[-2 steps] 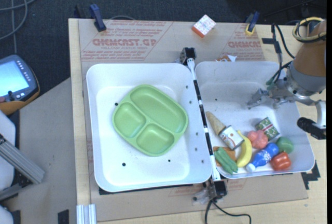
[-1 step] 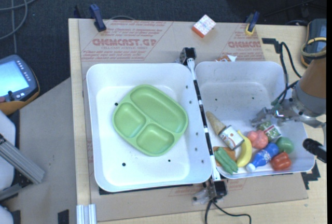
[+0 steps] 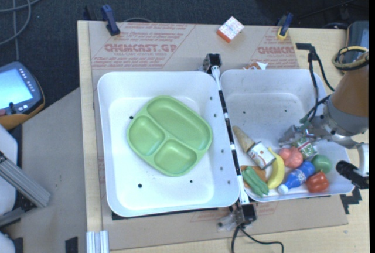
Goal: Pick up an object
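A pile of toy food lies in the near right corner of the right bin (image 3: 263,96): a yellow banana (image 3: 276,171), a pinkish-red round fruit (image 3: 290,158), a red tomato (image 3: 317,182), a green round piece (image 3: 321,163), a blue bottle (image 3: 299,177), a small can (image 3: 262,156), a tan cone (image 3: 243,137) and a green vegetable (image 3: 255,181). My gripper (image 3: 300,139) reaches in from the right and hangs low just behind the pinkish-red fruit, at the far edge of the pile. A small green and red item sits right under it, and contact is unclear.
The left bin (image 3: 111,129) holds a green divided plate (image 3: 170,134). A small orange and white box (image 3: 230,29) lies on the bench behind the bins. Blue clamps (image 3: 109,19) (image 3: 285,24) stand at the bench's back edge. The far half of the right bin is bare.
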Controlling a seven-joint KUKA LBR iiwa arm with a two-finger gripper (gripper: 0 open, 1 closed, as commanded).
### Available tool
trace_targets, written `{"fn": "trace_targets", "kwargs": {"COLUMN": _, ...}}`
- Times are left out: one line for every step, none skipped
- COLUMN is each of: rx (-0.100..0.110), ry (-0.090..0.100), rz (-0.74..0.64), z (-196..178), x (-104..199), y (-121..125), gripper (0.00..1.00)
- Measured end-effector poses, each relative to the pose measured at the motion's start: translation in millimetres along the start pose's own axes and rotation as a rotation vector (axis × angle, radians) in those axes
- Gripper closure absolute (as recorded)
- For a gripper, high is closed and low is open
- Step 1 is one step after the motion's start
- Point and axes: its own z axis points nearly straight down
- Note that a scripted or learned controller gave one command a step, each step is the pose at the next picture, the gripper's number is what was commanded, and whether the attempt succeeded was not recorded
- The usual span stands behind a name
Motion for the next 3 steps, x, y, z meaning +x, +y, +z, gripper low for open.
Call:
{"fn": "trace_targets", "kwargs": {"rx": -0.006, "ry": -0.002, "rz": 0.001, "z": -10.9, "x": -0.9, "y": 1.6, "gripper": 1.0}}
{"fn": "trace_targets", "kwargs": {"rx": -0.005, "ry": -0.001, "rz": -0.006, "z": -0.5, "x": 82.1, "y": 22.3, "gripper": 1.0}}
{"fn": "trace_targets", "kwargs": {"rx": -0.017, "ry": 0.001, "rz": -0.011, "z": -106.9, "x": 171.6, "y": 47.1, "gripper": 1.0}}
